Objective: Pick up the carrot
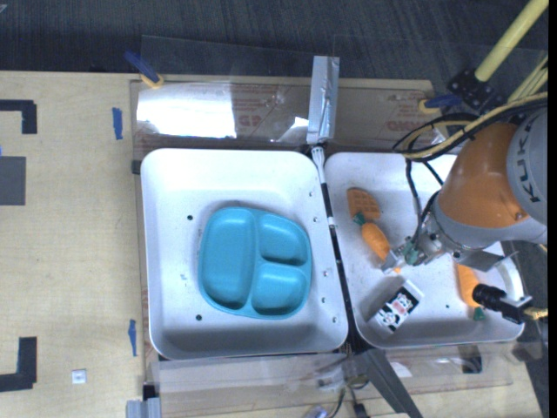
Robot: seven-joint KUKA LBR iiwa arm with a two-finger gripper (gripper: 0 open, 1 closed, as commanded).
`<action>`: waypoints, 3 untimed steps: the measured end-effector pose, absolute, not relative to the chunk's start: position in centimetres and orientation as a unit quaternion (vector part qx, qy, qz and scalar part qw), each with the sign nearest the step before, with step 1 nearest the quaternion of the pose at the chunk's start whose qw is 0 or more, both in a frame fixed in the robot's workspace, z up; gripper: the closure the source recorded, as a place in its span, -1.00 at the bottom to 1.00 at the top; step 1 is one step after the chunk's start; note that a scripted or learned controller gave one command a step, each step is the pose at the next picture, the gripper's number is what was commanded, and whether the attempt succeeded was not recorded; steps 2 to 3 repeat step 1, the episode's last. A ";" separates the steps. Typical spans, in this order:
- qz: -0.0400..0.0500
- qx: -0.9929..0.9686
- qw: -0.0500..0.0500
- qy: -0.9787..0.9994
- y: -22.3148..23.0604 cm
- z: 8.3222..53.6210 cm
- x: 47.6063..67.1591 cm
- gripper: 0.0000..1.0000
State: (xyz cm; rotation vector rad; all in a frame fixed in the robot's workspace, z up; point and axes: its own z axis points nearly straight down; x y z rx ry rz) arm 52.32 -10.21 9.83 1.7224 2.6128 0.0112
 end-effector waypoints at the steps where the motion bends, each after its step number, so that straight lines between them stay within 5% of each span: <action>1: 0.000 0.618 -0.002 0.786 -4.1 18.4 62.7 1.00; 3: 0.000 0.618 -0.002 0.786 -4.1 18.4 62.7 1.00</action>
